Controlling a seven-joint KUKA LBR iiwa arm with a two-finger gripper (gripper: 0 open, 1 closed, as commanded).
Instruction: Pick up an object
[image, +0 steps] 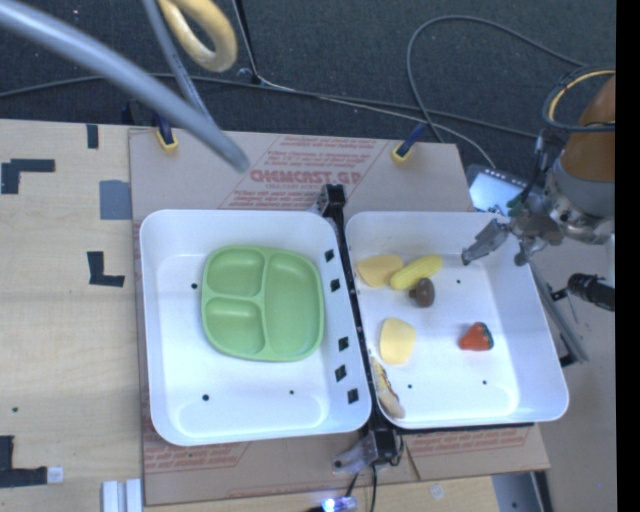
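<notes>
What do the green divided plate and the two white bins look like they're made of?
Green divided plate: likely moulded plastic, matte to satin, judging by its uniform colour, soft rounded compartment ridges and lack of sharp highlights. Left bin and right bin: probably thin formed plastic, smooth and slightly glossy, with rounded corners and rolled rims; painted metal can't be ruled out.

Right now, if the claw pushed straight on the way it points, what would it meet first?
Probably the brown piece beside the yellow banana-shaped item: the claw points left and slightly down across the right bin. Depth is unclear; it might pass above.
</notes>
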